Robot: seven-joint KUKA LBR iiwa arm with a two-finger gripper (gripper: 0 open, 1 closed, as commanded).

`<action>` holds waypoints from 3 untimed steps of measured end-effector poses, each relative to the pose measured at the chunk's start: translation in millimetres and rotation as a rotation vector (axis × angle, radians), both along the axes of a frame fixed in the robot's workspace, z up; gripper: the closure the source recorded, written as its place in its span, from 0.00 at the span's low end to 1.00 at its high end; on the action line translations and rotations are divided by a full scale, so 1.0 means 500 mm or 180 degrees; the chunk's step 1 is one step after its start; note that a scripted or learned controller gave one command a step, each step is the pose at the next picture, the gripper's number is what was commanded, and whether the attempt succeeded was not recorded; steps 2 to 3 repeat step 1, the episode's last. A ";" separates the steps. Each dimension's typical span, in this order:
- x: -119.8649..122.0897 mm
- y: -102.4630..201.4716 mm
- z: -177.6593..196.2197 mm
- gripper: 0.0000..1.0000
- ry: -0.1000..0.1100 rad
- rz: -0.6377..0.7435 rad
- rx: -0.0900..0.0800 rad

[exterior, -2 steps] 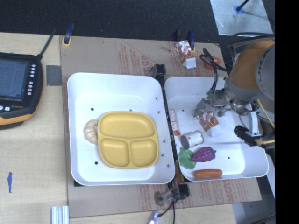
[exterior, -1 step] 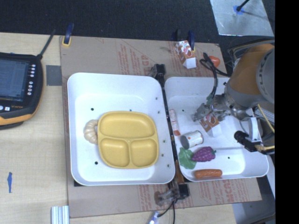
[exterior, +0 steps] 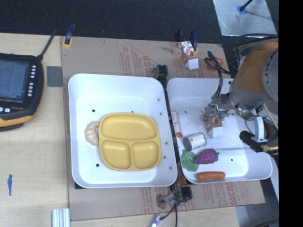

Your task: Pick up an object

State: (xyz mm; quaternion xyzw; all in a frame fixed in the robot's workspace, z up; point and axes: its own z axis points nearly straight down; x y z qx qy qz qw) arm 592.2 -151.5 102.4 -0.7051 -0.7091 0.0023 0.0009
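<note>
No brand or label text is legible anywhere. The gripper sits low in the right bin, right over 1 small orange-and-white carton; whether its jaws are wide, narrow or clamped cannot be told. Near it lie 1 white cup, 1 purple grape bunch, 1 green leaf and 1 sausage. The left bin holds 1 yellow 3-compartment tray. A 2nd carton stands outside.
</note>
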 end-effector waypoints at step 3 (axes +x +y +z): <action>-0.008 0.136 0.180 1.00 -0.0010 -0.0003 0.0010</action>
